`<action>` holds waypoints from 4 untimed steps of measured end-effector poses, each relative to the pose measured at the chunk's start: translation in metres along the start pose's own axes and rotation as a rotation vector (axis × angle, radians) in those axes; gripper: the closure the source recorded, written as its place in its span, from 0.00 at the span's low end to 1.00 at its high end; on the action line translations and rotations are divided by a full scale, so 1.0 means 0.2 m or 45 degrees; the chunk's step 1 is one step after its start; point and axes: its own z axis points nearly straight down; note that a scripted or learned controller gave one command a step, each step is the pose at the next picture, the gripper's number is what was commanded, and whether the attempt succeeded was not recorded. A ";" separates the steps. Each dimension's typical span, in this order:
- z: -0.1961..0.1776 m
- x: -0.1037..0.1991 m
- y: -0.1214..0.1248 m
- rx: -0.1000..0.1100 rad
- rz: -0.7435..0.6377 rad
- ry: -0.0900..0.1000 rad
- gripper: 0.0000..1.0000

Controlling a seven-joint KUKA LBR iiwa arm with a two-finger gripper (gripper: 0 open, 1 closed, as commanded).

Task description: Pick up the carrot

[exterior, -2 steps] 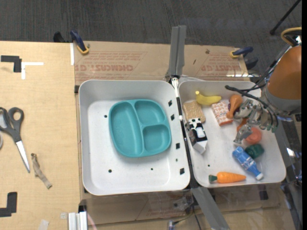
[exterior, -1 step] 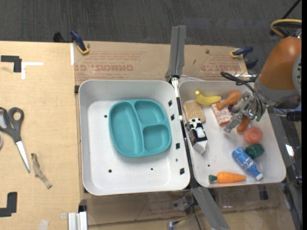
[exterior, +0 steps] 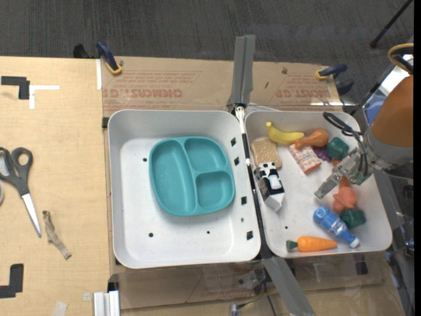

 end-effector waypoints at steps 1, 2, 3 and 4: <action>0.00 -0.18 0.26 0.001 0.404 0.017 0.00; 0.00 0.17 -0.04 0.001 0.842 0.008 0.00; 0.00 0.25 -0.20 -0.011 0.708 0.019 0.00; -0.04 0.22 -0.24 -0.002 0.723 0.001 1.00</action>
